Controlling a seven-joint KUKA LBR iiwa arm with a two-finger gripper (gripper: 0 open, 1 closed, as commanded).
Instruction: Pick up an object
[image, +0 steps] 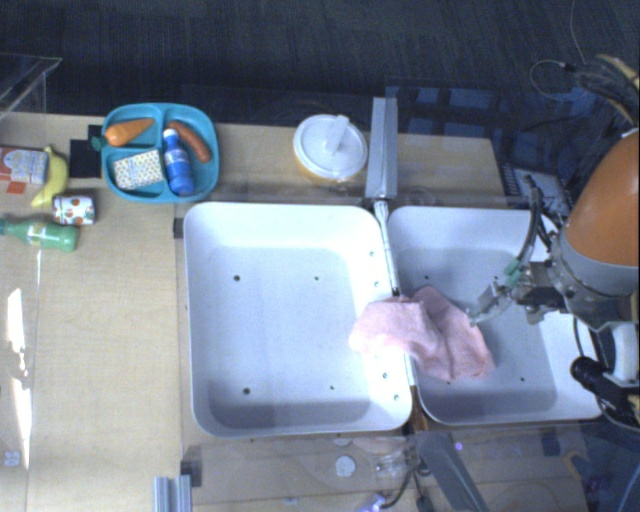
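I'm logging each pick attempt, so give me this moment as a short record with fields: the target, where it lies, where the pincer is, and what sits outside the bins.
target: pink cloth
location: draped over the divider, partly in left bin, partly in right bin
pincer: over right bin, at the cloth's right edge
grasp: cannot tell
outside bins: blue divided tray of toy food, white lidded cup
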